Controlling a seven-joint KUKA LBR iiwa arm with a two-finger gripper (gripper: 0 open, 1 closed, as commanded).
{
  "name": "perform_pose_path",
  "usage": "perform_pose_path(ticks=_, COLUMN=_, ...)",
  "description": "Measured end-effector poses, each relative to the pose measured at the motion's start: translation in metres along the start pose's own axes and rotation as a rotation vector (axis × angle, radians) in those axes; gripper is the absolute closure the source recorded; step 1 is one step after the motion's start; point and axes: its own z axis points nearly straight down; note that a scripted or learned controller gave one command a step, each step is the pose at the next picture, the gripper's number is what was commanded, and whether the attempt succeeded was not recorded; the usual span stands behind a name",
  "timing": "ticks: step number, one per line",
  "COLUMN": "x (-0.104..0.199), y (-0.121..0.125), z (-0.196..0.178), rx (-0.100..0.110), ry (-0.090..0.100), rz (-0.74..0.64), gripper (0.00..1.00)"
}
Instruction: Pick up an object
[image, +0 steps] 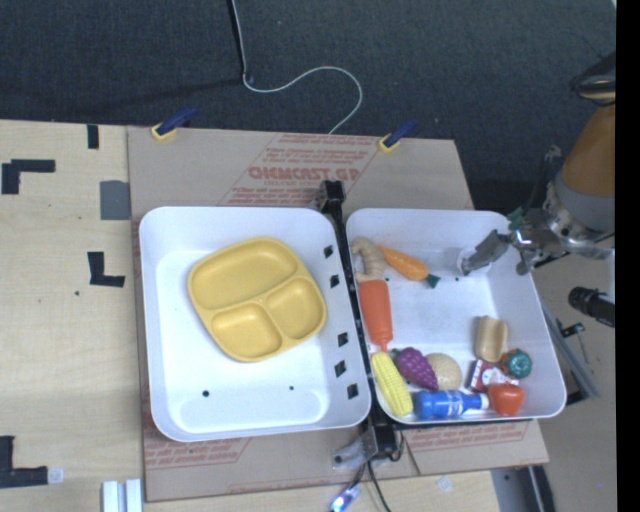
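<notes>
Two shallow white bins with smooth, rounded rims sit side by side on a flat sheet of printed brown cardboard (300, 175). Left bin (170, 330): holds a glossy yellow plastic plate (257, 298), rounded and moulded into three compartments. Right bin (525, 300): holds small plastic toy foods crowded along its left wall and near edge. Along the wall lie an orange hot dog (376, 310), a carrot (404, 263) and a ribbed yellow corn cob (391, 383); along the near edge, a knobbly purple grape bunch (415, 367), a blue cylindrical bottle (448, 404), a tan bread-like piece (488, 338) and a red tomato (508, 399). Gripper (500, 252): grey metal, poised over the bin's far right corner, its two fingers spread apart with nothing between them, well clear of the toys.
</notes>
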Motion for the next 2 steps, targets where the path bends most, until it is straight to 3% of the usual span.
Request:
perform_pose_path(ticks=1, x=0.001, y=0.0, z=-0.01, rx=0.0, ry=0.0, rz=-0.002, gripper=1.0)
perform_pose_path(ticks=2, x=0.001, y=-0.057, z=-0.095, rx=-0.006, ry=-0.002, rz=0.003, gripper=1.0)
